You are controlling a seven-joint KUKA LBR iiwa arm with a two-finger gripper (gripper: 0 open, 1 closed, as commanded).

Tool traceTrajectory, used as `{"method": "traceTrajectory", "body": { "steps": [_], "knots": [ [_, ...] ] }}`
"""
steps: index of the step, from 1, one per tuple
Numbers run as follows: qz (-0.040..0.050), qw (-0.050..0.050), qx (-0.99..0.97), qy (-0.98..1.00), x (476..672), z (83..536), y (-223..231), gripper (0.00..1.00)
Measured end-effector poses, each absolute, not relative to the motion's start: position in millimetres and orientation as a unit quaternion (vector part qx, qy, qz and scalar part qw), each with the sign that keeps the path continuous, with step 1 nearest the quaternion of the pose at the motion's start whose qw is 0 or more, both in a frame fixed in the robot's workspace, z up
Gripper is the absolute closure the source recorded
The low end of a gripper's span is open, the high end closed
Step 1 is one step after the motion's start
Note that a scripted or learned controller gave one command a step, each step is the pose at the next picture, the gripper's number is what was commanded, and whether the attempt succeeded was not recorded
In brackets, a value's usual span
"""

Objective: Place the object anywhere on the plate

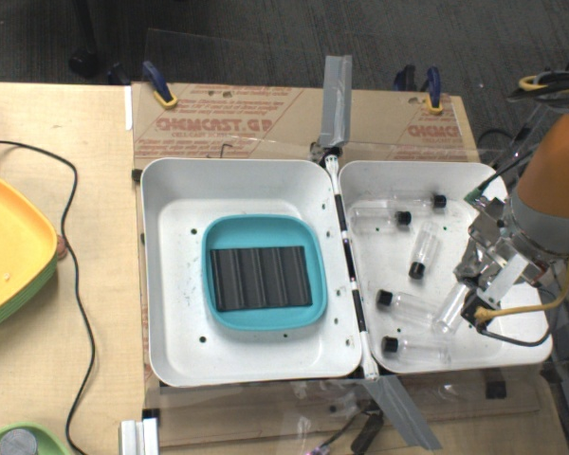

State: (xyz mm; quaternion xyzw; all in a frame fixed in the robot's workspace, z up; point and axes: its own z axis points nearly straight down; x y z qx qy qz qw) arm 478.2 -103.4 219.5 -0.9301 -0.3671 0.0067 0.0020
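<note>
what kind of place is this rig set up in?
Likely a robotics lab, not a factory: white bins on cardboard, an office-chair base on carpet behind, the arm over loose vials.

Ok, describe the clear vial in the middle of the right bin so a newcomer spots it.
Find the right-hand shallow white bin. Near its centre lies a clear plastic vial with a black cap. Unlike the vials left of it, which lie roughly crosswise, it runs top to bottom in the view, cap at the lower end.
</note>
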Motion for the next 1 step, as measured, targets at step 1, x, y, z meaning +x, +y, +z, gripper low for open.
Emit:
{"method": "traceTrajectory", "body": {
  "steps": [1],
  "knots": [
    [0.0066,0.002,-0.930,-0.367,478.2,219.6,-103.4,0.00]
  ]
}}
